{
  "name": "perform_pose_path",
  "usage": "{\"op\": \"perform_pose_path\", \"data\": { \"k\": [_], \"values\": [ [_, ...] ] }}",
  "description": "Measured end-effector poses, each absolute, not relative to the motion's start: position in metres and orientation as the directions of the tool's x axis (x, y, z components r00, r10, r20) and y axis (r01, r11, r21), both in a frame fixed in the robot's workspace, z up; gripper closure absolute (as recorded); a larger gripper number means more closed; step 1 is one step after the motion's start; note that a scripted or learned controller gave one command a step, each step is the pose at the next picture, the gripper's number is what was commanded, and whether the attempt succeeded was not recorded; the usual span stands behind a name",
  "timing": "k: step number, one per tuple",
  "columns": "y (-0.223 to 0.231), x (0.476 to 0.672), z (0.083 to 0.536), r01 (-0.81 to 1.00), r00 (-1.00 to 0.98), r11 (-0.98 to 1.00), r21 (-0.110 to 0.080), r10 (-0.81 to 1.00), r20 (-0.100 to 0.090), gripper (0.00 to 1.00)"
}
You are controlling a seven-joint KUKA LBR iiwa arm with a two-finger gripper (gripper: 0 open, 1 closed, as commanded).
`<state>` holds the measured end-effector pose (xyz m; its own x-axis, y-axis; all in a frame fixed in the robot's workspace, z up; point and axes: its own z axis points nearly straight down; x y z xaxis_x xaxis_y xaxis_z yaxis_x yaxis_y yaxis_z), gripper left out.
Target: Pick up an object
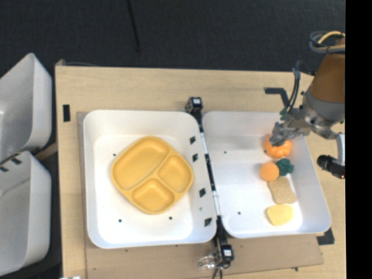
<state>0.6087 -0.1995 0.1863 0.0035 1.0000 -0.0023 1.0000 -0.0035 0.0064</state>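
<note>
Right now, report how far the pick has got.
Done: the gripper has reached the right bin and sits low over the orange object at its far edge. In hand: nothing visibly lifted; the object rests on the bin floor. Left: grasp and raise it. The yellow tray lies untouched in the left bin.

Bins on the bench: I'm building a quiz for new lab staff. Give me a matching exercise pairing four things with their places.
Things:
1. yellow divided tray
2. gripper
3. pale yellow piece
4. tan slice

Places:
A. nearest the right bin's front edge
B. over the orange fruit at the right bin's far side
C. in the left bin
D. between the orange ball and the pale yellow piece

Pairs: 1-C, 2-B, 3-A, 4-D
</note>
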Motion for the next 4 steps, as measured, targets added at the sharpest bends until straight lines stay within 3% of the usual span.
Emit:
{"op": "perform_pose_path", "data": {
  "k": [2,4],
  "values": [
    [-0.203,0.609,0.262,1.0,-0.003,0.003,0.005,1.0,-0.001,1.0],
    [-0.115,0.618,0.261,1.0,-0.006,0.006,0.002,1.0,0.001,1.0]
  ]
}}
